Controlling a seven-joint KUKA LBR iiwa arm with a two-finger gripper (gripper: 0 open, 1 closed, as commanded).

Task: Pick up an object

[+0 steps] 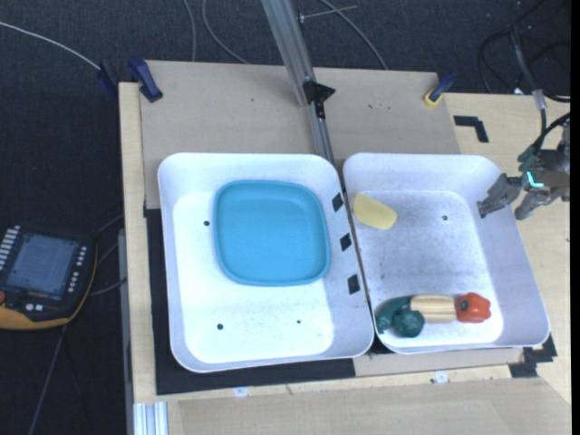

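The right bin (507,243) holds a pale yellow lump (374,212) near its back left corner. Along its front wall lie a dark green piece (401,319), a tan cylinder (433,308) and a red piece (472,307), side by side and touching. A blue square plate (271,232) lies in the left bin (181,270). My gripper (511,203) hangs at the right bin's right rim, open, with nothing between its two dark fingers. It is well to the right of the yellow lump and behind the red piece.
A slanted metal rail (294,43) runs from the top down to the gap between the bins. Blue clamps (143,78) and a yellow clamp (439,87) grip the board's back edge. A handheld pendant (41,275) lies on the floor at left.
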